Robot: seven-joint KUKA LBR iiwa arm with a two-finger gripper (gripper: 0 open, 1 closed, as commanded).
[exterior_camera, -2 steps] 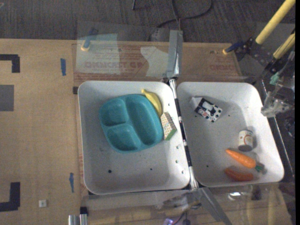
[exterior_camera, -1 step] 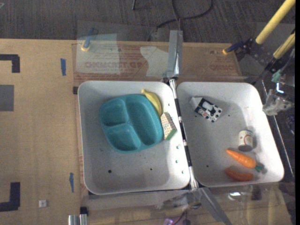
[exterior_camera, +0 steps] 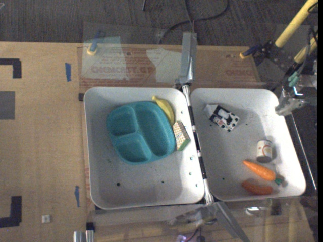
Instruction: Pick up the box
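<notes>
A wooden bench (exterior_camera: 40,150) fills most of the frame, seen from above at a slant. Two shallow white bins sit on it side by side: the left bin (exterior_camera: 101,185) in the centre of the frame, the right bin (exterior_camera: 282,135) toward the right.

In the left bin, a teal divided plate (exterior_camera: 141,132) lies in the upper half. A yellow banana (exterior_camera: 165,107) rests against the plate's upper right rim, and a small patterned sponge (exterior_camera: 180,134) leans beside the plate's right edge.

The right bin holds the box (exterior_camera: 223,118), a small black-and-white carton lying tilted in the bin's upper left area, well apart from everything else. Lower right in that bin are a small white cup (exterior_camera: 264,150), an orange carrot (exterior_camera: 260,170) and a reddish vegetable (exterior_camera: 257,187).

The robot's claw (exterior_camera: 291,101) sits at the right edge of the frame, just over the right bin's upper right rim, holding nothing; how far it is open cannot be told.

The step in hand appears to be the approach. To do it well, the claw should travel left across the bin, turn to match the box's tilt, and close across its narrower sides.
</notes>
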